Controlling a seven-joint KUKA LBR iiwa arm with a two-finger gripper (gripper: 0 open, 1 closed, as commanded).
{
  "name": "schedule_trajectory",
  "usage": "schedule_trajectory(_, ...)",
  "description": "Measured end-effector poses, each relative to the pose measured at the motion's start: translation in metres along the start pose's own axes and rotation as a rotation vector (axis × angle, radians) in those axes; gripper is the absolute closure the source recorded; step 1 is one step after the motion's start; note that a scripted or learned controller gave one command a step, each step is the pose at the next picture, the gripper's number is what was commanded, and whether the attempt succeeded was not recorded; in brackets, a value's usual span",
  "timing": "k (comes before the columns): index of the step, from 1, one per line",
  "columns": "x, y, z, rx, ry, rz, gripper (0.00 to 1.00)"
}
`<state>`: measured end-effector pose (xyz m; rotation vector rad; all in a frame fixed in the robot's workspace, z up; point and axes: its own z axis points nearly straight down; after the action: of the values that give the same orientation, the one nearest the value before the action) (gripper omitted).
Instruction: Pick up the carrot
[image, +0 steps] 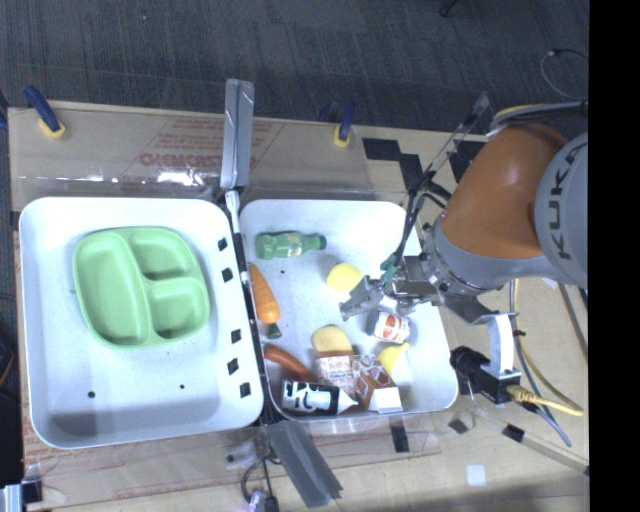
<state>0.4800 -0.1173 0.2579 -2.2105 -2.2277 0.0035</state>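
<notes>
The carrot (263, 296) is orange with a dark green stub at its near end. It lies lengthwise along the left wall of the right bin (425, 375). My gripper (358, 300) hangs low over the middle of that bin, right of the carrot and about a hand's width from it. It sits just below a yellow lemon (344, 275) and beside a small red-and-white can (392, 326). Nothing shows between the gripper and the carrot.
A green bottle (290, 243) lies at the back of the right bin. A red sausage (288, 359), a bread piece (332, 340), snack packets (352, 376) and a black-and-white carton (308, 398) crowd its front. The left bin (50, 400) holds a green divided tray (140, 284).
</notes>
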Motion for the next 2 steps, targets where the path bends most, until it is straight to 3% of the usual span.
schedule_trajectory(1,-0.028,-0.004,-0.069,-0.003,-0.001,-0.017,0.00)
schedule_trajectory(2,0.057,0.051,0.002,0.001,-0.001,-0.108,0.00)
